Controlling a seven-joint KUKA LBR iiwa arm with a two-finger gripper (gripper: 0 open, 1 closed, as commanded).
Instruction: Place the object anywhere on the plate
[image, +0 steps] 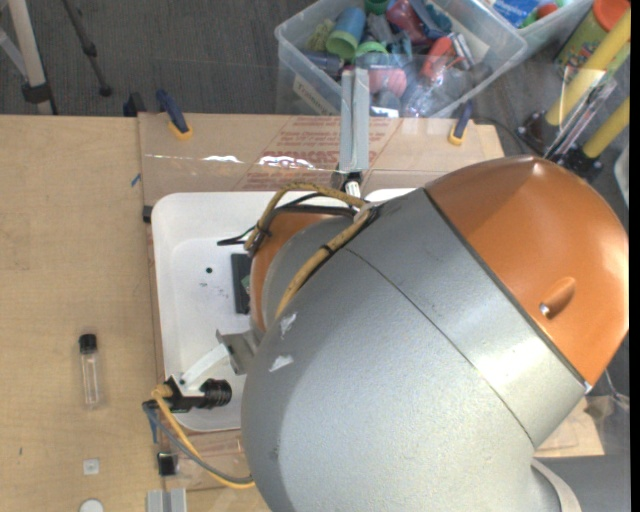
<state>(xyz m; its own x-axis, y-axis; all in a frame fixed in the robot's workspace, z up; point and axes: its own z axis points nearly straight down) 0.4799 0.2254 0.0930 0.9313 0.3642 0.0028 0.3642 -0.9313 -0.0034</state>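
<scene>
Your arm (440, 350) covers most of the white bin (190, 250); the object, its axis, and the pincer's grip can't be made out.

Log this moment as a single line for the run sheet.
arm: low over white bin, blocking most of it | tool: hidden | plate: orange edge beside arm | object: hidden | vial: on bench, left of bin

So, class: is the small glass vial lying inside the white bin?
No. The vial lies on the wooden bench, left of and apart from the white bin.
</scene>
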